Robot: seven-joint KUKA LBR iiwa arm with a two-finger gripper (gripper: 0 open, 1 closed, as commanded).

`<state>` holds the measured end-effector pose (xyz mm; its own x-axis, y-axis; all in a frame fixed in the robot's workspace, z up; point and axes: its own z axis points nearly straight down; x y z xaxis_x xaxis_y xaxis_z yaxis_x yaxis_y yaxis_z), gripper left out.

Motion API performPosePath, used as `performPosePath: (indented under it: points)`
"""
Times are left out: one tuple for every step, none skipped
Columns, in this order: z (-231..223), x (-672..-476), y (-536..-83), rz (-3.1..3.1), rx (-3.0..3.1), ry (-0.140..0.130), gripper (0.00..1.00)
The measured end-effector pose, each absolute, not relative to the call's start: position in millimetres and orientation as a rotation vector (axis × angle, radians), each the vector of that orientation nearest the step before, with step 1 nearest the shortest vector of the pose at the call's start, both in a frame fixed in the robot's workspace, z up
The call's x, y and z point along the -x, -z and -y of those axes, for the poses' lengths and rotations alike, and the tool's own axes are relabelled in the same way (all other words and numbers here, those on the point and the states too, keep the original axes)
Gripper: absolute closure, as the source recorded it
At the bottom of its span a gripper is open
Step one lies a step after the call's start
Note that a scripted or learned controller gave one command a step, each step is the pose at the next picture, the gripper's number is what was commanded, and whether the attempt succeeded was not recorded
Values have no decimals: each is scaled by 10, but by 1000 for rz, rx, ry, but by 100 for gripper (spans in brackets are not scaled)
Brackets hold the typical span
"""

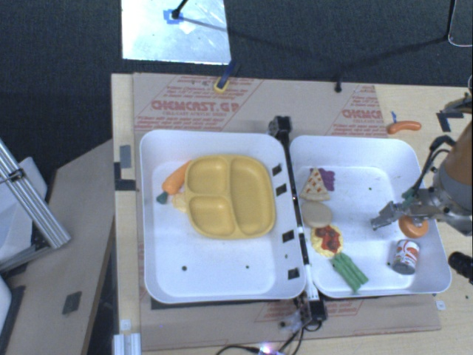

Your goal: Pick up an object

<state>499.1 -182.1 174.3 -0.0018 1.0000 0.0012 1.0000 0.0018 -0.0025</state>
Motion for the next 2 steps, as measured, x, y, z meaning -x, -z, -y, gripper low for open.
performPosePath:
  points:
    - [1851, -4927, -1302, 2226, 2221, 4, 0]
    - [1843, -4949, -962, 2229, 2220, 6, 0]
